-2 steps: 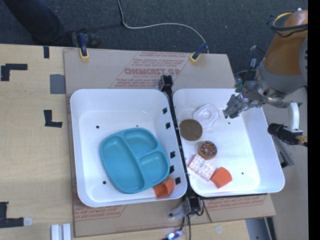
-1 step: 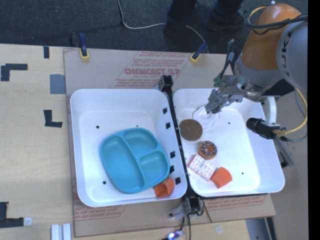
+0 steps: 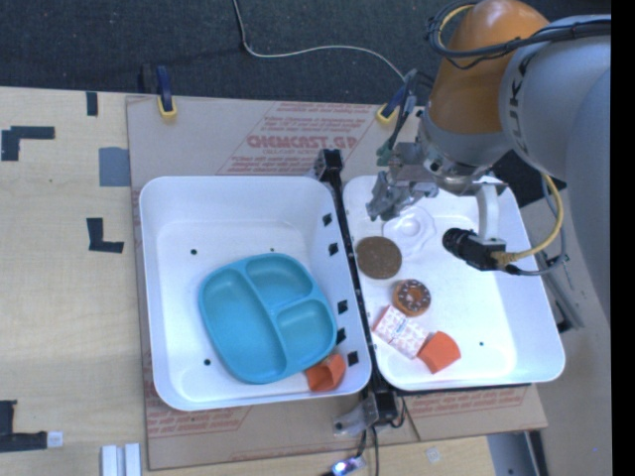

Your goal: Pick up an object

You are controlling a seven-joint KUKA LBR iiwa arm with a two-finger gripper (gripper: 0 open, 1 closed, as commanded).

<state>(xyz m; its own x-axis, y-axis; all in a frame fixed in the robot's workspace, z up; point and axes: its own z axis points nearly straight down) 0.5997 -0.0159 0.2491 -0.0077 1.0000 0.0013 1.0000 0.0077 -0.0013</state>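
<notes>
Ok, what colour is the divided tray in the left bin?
Light blue; the divided tray shows clearly in the camera view.

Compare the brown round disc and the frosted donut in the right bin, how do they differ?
The brown disc is plain, one dull brown with no hole showing; the donut has a centre hole and brown icing dotted with light sprinkles. The disc looks somewhat larger than the donut. The disc lies nearer the claw; the donut sits nearer the pink-and-white packet. Both are round and lie flat in the right bin.
</notes>
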